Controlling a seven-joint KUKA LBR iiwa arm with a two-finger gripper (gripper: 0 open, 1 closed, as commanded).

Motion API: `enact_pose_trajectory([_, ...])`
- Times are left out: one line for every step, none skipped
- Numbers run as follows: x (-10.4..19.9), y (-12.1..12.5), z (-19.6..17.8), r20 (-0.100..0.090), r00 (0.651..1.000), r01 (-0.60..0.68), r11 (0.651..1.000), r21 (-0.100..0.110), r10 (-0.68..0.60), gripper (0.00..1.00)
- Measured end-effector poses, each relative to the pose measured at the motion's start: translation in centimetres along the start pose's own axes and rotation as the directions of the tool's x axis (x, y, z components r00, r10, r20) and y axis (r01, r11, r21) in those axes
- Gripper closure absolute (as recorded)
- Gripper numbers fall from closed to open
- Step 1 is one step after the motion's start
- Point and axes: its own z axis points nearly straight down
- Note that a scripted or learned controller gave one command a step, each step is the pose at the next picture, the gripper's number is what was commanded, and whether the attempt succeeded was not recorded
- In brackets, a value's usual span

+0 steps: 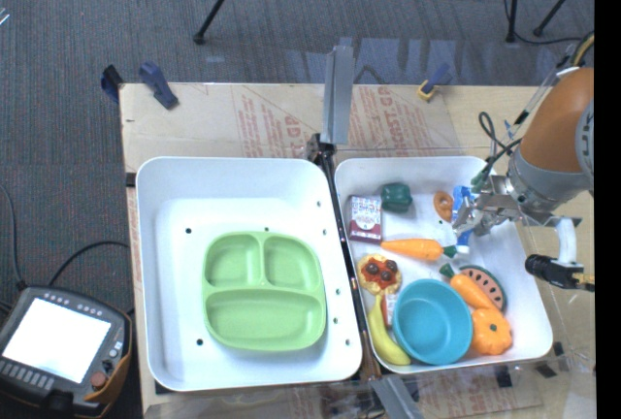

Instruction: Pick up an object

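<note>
Gripper (464,216) of the grey, orange-banded arm poised over the right shallow white bin (532,296).
Whether its pincer is apart or together cannot be told. Below it lie a long orange toy carrot (412,249), a round blue plastic bowl (432,322) and a yellow toy banana (385,338). The left white bin (165,204) holds a green divided plate (263,291).

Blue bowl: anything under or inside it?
The blue bowl looks empty inside. It overlaps the banana at its left and an orange toy at its right; what else it covers is hidden.
</note>
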Motion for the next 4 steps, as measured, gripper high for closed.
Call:
enact_pose_trajectory([0.7, -2.8, -1.7, 0.005, 0.985, 0.172, 0.985, -0.004, -0.172, 1.00])
enact_pose_trajectory([0.6, -2.8, -1.7, 0.004, 0.985, 0.170, 0.985, -0.003, -0.170, 0.00])
enact_pose_trajectory([-0.6, -9.8, 3.1, -0.002, 0.985, 0.172, 0.985, 0.002, -0.172, 0.00])
enact_pose_trajectory([-1.0, -9.7, 1.9, 0.003, 0.987, 0.162, 0.987, -0.004, -0.162, 1.00])
